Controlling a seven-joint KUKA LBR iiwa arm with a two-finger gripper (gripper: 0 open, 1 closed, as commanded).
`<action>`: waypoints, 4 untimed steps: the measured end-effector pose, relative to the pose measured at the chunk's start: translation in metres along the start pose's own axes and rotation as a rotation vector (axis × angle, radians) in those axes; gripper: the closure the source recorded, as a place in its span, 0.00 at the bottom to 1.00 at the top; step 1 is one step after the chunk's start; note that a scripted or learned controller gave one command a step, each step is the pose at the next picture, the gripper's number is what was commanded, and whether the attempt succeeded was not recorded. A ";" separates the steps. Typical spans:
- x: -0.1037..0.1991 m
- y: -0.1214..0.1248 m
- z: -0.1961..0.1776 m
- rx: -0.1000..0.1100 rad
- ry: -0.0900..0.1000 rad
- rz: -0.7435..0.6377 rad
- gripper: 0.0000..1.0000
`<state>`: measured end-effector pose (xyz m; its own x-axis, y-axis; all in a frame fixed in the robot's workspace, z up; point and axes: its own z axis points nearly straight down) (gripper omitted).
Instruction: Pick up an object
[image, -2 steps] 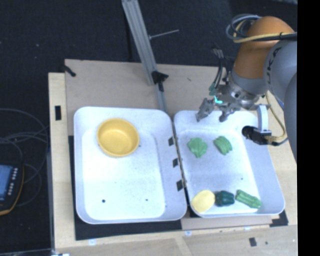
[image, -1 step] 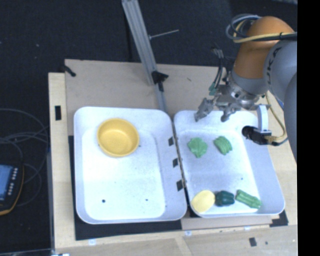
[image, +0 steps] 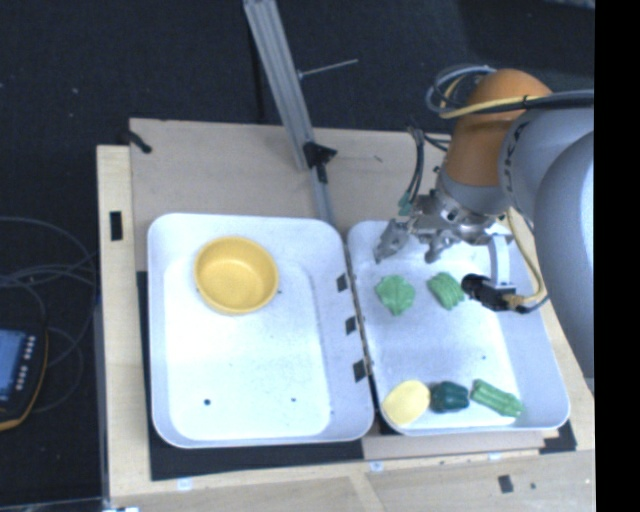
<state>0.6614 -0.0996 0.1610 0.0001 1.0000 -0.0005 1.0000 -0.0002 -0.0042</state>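
Gripper (image: 410, 250) poised at the right bin's (image: 450, 335) far edge, fingers apart and holding nothing. Two green objects, one light (image: 396, 294) and one beside it (image: 446, 290), lie just below; no pickup yet accomplished, descent and closure remaining.

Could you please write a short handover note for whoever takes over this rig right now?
Pincer: open, holding nothing, hovering over the far end of the right bin.
Right bin: two light green pieces just below the pincer; at the near edge a yellow piece, a dark green piece and a green piece.
Left bin: a yellow bowl.
Done: nothing picked yet.
Left: descend on one object, probably a nearby light green piece, close and lift.
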 end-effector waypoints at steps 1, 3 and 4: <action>-0.002 0.000 0.042 -0.001 0.000 0.000 0.00; -0.003 0.001 0.049 -0.007 0.000 0.001 1.00; -0.011 0.003 -0.012 -0.011 0.000 0.000 1.00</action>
<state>0.6642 -0.1103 0.1728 0.0005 1.0000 -0.0005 1.0000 -0.0005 0.0063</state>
